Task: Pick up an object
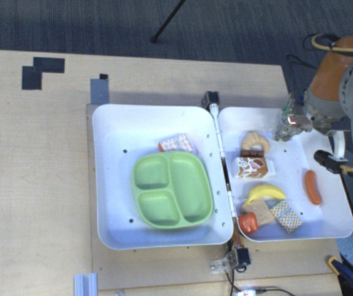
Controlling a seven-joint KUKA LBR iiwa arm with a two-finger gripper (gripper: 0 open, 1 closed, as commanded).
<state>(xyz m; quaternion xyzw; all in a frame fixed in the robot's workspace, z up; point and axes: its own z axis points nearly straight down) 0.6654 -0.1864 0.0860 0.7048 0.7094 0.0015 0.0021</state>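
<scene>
Taking the right bin as the landmark, its near end holds a cluster of toy food: a red tomato at the near-left corner, touching a brown slice of bread, with a patterned packet just to the right of the bread. A yellow banana lies just beyond these, touching the bread. A red sausage lies alone toward the bin's right side, well apart from the cluster. Farther in, a brown and white packet sits beside the left wall, and a croissant rests just beyond it. At the bin's far-right part hovers the gripper, on the grey arm with its orange band; nothing is seen between its fingers, and whether they are open or closed cannot be told. Left of the right bin, the left bin holds a green divided plate, with a red and white packet just beyond the plate. Both bins rest on the desk.
</scene>
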